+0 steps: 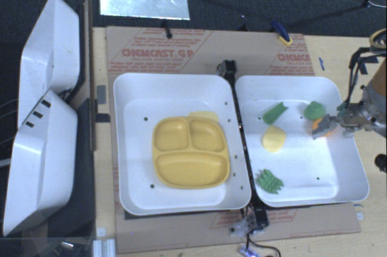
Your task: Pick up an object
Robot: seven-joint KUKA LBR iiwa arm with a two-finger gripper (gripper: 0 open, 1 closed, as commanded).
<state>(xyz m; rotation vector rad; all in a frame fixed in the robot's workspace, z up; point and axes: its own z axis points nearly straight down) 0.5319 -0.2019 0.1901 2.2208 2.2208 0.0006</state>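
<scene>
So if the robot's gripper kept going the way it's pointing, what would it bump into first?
The gripper points left across the right bin. Going straight on, it would probably meet the yellow lemon-like piece first, though its height above the bin is hard to judge.

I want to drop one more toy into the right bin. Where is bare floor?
Bare floor lies along the right bin's front right, beyond the green toy. The back is crowded around the claw and yellow piece.

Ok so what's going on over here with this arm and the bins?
The gripper is reaching into the right bin from its right edge, low beside an orange object and a round green piece. Nothing is visibly held. The left bin holds a yellow divided plate.
</scene>
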